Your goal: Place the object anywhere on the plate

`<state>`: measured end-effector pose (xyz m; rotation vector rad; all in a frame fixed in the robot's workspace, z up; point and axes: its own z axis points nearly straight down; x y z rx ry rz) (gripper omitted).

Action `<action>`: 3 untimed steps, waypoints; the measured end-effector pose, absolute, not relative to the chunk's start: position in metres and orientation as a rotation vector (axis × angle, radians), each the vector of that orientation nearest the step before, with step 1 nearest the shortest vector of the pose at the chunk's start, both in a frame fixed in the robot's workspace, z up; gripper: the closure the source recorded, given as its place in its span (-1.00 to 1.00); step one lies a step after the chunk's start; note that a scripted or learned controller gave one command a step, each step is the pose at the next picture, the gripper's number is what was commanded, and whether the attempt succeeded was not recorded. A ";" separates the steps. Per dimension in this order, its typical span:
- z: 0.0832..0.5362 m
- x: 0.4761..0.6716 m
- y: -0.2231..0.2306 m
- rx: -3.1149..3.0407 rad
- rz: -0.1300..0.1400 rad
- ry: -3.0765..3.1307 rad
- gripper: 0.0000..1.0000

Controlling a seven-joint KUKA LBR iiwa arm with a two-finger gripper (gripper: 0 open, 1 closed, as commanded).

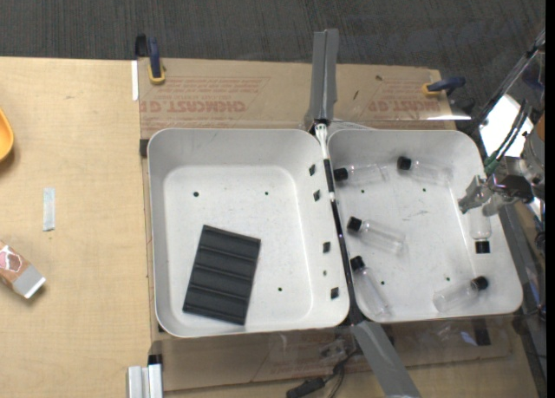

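Observation:
A dark ridged rectangular plate (pixel 223 275) lies tilted in the lower left part of the left bin (pixel 173 149). Several clear vials with black caps lie scattered in the right bin (pixel 416 314). One vial (pixel 377 233) is near its middle. Another vial (pixel 481 233) lies by the right wall. My gripper (pixel 479 199) hangs over the right bin's right side, just above that right-hand vial. I see nothing held in it. The arm comes in from the right edge.
The bins sit on cardboard (pixel 225 101) held by clamps (pixel 153 62) at the back. On the wooden bench to the left lie a small grey strip (pixel 48 210) and a wrapped item (pixel 17 270). A grey divider bar (pixel 323 75) runs between the bins.

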<state>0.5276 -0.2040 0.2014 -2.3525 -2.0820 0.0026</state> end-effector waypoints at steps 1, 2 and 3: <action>0.286 0.478 -0.156 -2.249 0.003 -2.193 1.00; 0.268 0.478 -0.069 -2.266 0.005 -2.174 1.00; 0.255 0.478 -0.032 -2.116 0.004 -2.321 1.00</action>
